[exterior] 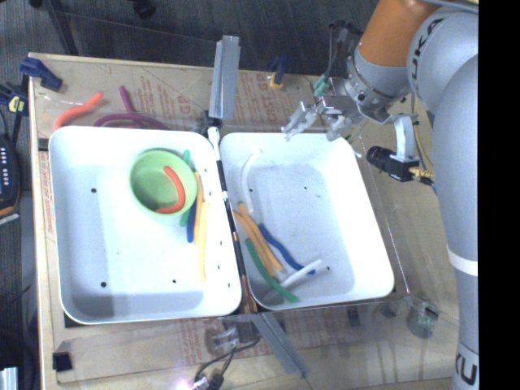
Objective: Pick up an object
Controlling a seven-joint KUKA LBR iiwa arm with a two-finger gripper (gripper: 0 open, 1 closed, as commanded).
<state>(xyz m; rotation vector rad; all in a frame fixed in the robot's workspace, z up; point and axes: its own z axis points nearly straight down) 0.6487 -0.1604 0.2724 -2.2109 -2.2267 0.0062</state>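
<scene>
The gripper (313, 122) hangs open and empty over the right bin's (370, 218) far rim, apparently poised above the sticks (264, 250) piled against its left wall.

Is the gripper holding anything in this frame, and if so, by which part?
Nothing is held. The gripper hangs over the far rim of the right bin, its fingers spread with nothing between them. The sticks lie in the bin.
</scene>
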